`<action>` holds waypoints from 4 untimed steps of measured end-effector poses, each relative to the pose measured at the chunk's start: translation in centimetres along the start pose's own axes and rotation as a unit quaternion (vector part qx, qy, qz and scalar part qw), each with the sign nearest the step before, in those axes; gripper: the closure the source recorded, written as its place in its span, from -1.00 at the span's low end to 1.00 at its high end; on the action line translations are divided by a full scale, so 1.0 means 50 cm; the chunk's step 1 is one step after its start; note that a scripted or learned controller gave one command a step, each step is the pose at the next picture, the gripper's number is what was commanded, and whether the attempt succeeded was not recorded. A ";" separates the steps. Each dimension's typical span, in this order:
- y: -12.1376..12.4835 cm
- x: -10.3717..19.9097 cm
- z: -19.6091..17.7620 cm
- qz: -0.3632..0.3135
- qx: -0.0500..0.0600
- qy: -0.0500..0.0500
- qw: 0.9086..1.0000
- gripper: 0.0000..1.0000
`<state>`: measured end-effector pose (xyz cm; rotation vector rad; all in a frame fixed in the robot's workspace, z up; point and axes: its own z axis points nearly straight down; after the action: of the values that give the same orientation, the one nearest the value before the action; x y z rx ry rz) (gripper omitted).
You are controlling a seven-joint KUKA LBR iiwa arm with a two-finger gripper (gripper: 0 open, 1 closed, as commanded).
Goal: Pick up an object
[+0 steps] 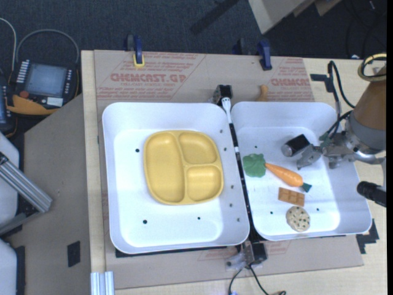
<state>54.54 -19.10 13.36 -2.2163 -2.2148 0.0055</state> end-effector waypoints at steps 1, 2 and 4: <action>-0.001 0.001 0.104 0.000 -0.002 -0.001 1.000 -1.00; 0.001 0.000 0.077 0.000 -0.005 -0.002 1.000 1.00; 0.032 -0.003 -0.121 -0.001 -0.007 -0.003 1.000 1.00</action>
<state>56.21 -19.28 19.42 -2.2249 -2.2275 -0.0031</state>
